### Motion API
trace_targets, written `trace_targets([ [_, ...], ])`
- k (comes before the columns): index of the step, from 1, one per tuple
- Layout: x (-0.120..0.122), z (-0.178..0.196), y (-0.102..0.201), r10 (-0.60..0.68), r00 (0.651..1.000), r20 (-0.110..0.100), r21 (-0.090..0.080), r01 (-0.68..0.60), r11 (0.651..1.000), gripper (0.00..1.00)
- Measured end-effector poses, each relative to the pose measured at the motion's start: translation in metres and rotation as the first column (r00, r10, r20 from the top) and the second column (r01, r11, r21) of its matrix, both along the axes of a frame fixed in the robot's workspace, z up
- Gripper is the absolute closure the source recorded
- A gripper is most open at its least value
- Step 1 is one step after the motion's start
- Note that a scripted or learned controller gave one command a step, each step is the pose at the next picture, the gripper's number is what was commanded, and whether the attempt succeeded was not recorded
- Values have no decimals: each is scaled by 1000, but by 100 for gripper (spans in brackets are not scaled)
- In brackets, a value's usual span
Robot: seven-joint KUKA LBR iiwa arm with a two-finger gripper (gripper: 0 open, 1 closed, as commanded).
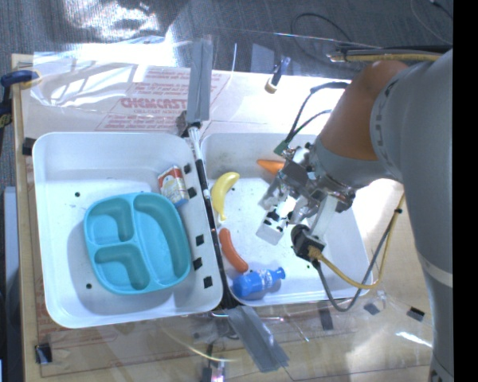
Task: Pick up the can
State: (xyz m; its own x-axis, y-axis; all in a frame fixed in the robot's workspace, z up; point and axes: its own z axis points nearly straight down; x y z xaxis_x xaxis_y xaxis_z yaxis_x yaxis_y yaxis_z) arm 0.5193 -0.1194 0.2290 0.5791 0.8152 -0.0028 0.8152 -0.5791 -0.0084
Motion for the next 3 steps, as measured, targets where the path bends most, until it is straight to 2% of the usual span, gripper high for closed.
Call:
trace_targets([
  [1,-20,-17,49,-303,953,-1,-1,303,953,100],
  [2,3,-15,5,-374,927,1,-2,374,927,100],
  [3,-44,-3,82,-371,929,0,-3,371,929,100],
])
